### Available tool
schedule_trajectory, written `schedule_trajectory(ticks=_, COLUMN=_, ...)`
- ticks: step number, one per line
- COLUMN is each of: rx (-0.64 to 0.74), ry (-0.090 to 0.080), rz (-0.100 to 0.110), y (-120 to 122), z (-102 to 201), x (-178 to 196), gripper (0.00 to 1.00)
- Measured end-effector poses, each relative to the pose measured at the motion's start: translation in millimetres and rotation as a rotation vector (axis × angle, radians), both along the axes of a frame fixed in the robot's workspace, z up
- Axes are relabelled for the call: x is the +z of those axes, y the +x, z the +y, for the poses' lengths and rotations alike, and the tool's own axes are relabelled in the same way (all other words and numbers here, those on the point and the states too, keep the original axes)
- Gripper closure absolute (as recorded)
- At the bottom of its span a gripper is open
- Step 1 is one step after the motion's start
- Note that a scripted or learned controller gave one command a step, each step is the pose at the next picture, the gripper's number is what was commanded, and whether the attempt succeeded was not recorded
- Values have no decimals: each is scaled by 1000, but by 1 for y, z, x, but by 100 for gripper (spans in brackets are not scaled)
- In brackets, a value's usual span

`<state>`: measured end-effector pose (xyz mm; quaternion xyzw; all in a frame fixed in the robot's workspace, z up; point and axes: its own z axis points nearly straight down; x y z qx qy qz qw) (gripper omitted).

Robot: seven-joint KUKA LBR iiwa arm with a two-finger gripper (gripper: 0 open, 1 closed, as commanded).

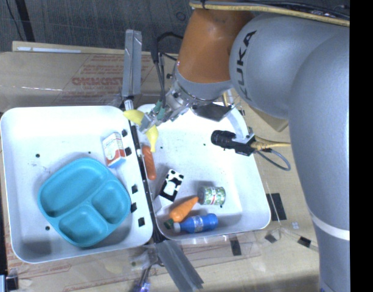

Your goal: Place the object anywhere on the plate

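A blue plate (83, 202) with three compartments lies in the left bin (28, 132), towards its front. A yellow banana (134, 115) rests across the top of the divider between the bins, with its other end (153, 137) hanging into the right bin. My gripper (153, 118) is right over the middle of the banana, at the back left corner of the right bin (253, 181). The gripper body hides the part of the banana beneath it, so I cannot make out whether it has hold of it. The plate carries nothing.
A small red and white carton (114, 149) stands in the left bin behind the plate. The right bin holds an orange-red sausage (149, 162) along the divider, a black and white cube (171, 184), a carrot (184, 208), a green can (212, 195) and a blue bottle (198, 223).
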<state>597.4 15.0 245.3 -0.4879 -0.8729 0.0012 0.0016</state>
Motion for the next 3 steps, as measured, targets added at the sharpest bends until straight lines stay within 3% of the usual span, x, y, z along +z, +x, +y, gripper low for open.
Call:
schedule_trajectory(ticks=1, rx=20, ry=0, rz=2, y=-56, z=52, x=-55, gripper=100)
schedule_trajectory(ticks=2, rx=83, ry=0, rz=0, y=-121, z=74, x=-54, gripper=100)
schedule_trajectory(ticks=3, rx=82, ry=0, rz=0, y=-121, z=74, x=-54, gripper=0)
